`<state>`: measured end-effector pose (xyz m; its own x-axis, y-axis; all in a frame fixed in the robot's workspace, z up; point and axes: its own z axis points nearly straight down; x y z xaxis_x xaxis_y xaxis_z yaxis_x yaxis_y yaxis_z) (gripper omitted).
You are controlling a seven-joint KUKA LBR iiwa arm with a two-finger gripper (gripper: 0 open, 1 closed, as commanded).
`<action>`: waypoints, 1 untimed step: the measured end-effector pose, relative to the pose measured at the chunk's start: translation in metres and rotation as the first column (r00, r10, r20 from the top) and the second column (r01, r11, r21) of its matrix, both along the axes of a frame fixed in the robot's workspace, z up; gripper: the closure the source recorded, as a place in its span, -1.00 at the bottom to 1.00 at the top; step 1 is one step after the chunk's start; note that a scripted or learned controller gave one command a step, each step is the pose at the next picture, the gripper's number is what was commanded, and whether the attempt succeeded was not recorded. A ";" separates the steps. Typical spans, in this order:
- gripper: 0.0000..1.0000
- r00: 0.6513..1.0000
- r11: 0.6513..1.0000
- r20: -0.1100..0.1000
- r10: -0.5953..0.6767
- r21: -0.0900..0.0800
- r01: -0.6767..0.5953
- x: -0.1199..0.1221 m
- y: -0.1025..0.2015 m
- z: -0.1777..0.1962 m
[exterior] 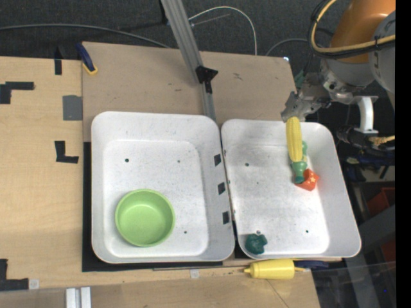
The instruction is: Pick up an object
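A yellow corn cob lies lengthwise at the back right of the right bin. Its green end points toward the front and touches a small red object. My gripper hangs over the bin's back edge, directly at the cob's far tip. Whether the tip sits inside the gripper is hidden from this angle. The orange band of the arm shows at the top right.
A light green bowl sits at the front of the left bin. A small dark green object rests by the right bin's front left corner. A yellow object lies on the bench just outside that bin. A grey pole slants behind.
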<state>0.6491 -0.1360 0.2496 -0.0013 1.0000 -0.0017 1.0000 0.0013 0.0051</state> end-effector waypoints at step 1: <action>1.00 1.000 1.000 -0.006 0.004 0.003 -0.004 -0.015 0.053 0.003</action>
<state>0.6336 -0.0830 0.2527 -0.0058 1.0000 0.0015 1.0000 0.0058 -0.0009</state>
